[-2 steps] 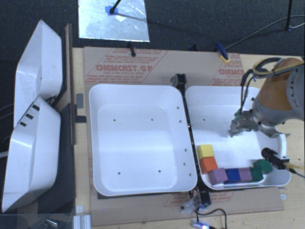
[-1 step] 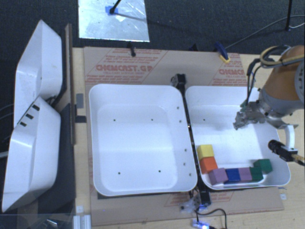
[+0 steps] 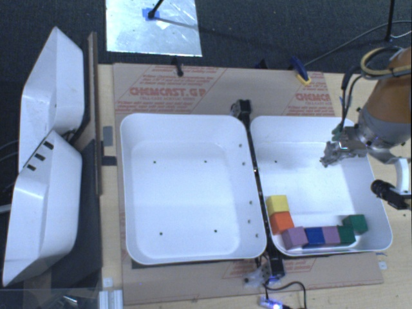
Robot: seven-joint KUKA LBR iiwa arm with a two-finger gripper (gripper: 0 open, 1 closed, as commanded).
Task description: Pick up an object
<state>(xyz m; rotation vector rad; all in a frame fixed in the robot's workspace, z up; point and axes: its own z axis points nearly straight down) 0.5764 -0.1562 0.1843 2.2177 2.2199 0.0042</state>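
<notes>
Blocks (image 3: 315, 230) bunched in rt bin (image 3: 302, 166) corner; gripper (image 3: 333, 153) above, grip state unclear, arm cropped.

Grey arm with orange band, reaching from right, gripper (image 3: 333, 152) low

Two bins sit side by side, the left bin (image 3: 190, 188) beside the right bin (image 3: 302, 147). A row of blocks (image 3: 315, 227) lies in the right bin along its near edge. The gripper (image 3: 335, 152) hangs over that bin's far right part.

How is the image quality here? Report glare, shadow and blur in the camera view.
Camera view: the foil sheet throws patchy glare; both white bins are evenly lit with soft shadows inside their walls; the blocks look slightly soft; the gripper is small and blurry.
</notes>
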